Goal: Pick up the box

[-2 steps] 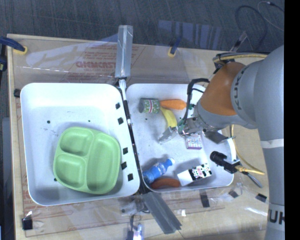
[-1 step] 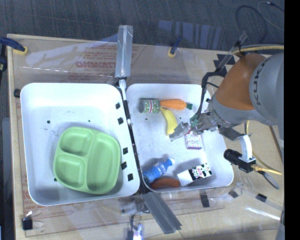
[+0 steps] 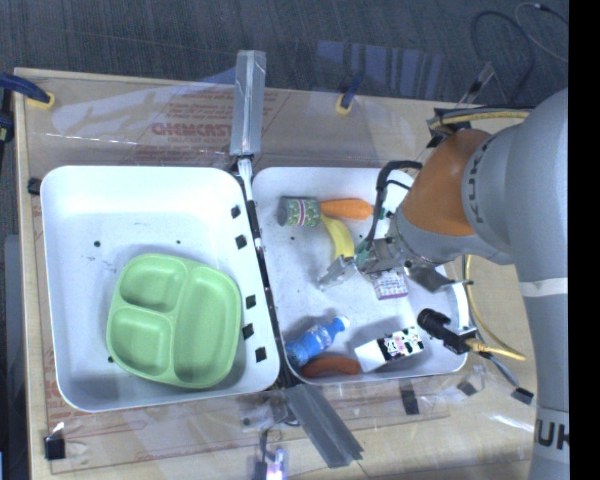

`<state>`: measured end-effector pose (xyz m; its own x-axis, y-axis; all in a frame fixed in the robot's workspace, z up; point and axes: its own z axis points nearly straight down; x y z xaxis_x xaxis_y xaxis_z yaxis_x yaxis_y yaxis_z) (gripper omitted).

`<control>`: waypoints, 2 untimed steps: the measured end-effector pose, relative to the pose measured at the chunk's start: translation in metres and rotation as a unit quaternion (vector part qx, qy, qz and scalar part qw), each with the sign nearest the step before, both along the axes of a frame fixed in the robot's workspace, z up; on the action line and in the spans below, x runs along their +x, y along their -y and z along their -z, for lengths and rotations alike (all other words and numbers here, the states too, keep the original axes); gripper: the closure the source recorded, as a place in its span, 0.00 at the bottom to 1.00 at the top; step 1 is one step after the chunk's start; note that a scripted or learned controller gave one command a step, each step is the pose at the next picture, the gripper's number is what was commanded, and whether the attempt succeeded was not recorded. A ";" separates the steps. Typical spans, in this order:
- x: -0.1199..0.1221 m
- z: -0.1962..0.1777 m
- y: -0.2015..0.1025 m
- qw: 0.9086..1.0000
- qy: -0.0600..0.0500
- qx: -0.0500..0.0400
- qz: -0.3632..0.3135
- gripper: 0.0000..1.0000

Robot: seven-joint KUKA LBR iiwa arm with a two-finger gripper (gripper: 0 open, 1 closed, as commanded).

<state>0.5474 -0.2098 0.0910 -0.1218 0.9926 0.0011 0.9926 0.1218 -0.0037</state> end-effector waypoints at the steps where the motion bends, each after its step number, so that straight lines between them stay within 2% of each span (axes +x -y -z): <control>1: 0.000 -0.010 0.000 1.000 -0.001 0.000 -0.002 1.00; 2: 0.000 -0.010 0.000 1.000 -0.001 0.000 -0.002 0.00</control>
<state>0.5477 -0.2096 0.1005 -0.1258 0.9921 0.0019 0.9920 0.1258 -0.0052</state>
